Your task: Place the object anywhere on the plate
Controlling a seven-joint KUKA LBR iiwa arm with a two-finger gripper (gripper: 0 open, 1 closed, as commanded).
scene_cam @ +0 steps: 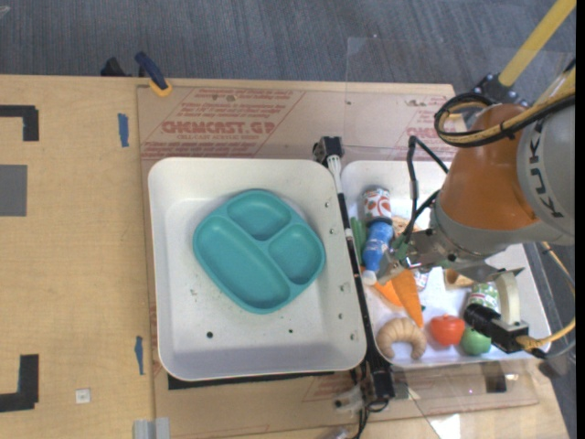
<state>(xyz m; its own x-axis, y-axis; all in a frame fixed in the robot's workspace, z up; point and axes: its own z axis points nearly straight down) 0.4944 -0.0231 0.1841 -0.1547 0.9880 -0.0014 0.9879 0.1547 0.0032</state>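
A teal divided plate (259, 250) lies in the left white bin (174, 337), with nothing on it. My gripper (409, 256) hangs low over the right bin (388, 353), beneath the orange wrist band. It sits just above the thick end of an orange carrot (407, 298) and right beside a blue bottle (375, 245). The wrist hides how the carrot and the gripper meet.
The right bin also holds a red-and-white can (376, 204), a croissant (402, 335), a red tomato (446, 329), a green fruit (475, 341) and a green-labelled can (484, 297). A black divider (343, 218) runs between the bins. Cables loop over the arm.
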